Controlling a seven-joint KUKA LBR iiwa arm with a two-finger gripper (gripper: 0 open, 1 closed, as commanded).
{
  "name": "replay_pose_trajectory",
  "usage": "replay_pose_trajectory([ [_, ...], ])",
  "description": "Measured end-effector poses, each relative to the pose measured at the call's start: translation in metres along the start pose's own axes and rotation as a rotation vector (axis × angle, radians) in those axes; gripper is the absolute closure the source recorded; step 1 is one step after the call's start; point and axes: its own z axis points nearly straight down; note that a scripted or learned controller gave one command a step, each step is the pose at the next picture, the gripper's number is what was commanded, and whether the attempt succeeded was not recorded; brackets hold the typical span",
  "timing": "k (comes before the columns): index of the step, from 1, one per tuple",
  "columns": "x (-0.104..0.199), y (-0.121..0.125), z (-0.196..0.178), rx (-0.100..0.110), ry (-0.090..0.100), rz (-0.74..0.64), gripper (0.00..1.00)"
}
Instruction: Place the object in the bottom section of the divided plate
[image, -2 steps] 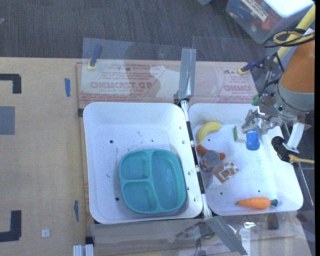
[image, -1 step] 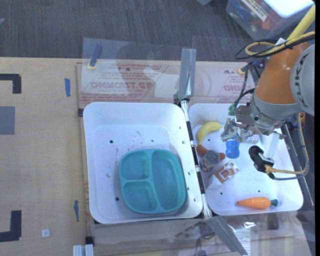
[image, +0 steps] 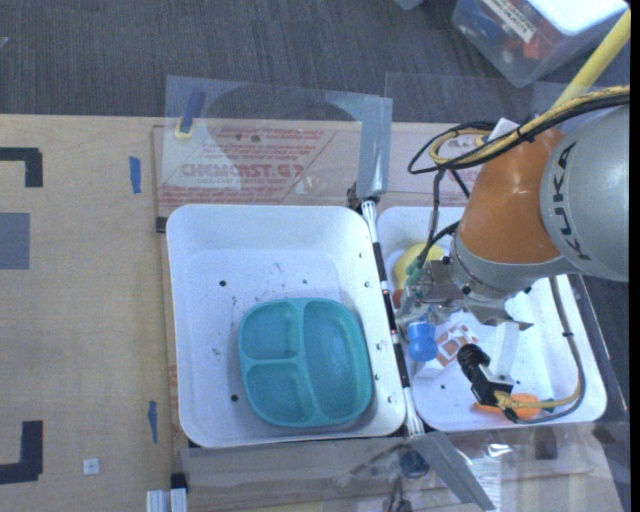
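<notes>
Arm over the right bin (image: 590, 400) — teal divided plate (image: 303, 362) in the left bin (image: 200, 260).
Gripper (image: 432, 318) among small objects, perhaps touching a blue one (image: 421, 341) — its state I cannot tell.

The teal divided plate (image: 303, 362) looks smooth matt plastic, the white bins (image: 200, 250) scuffed plastic.

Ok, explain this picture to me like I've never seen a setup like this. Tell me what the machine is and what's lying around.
This is one camera fixed above a bench, looking down at a slant. The big grey and orange shape is a robot arm reaching in from the right. On the bench sit two shallow white bins side by side. The left bin holds a teal divided plate with three sections, nothing in them yet. The arm hangs over the right bin, which holds small things: something yellow, something blue and an orange piece. The arm hides its claw, so I cannot tell whether it holds anything.
</notes>
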Motion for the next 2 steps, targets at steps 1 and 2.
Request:
replay_pose_trajectory([
  [1, 0.0661, -0.0363, 0.0051, 0.001, -0.001, -0.065, 1.00],
  [2, 0.0652, -0.0361, 0.0050, 0.000, -0.001, -0.063, 0.00],
])
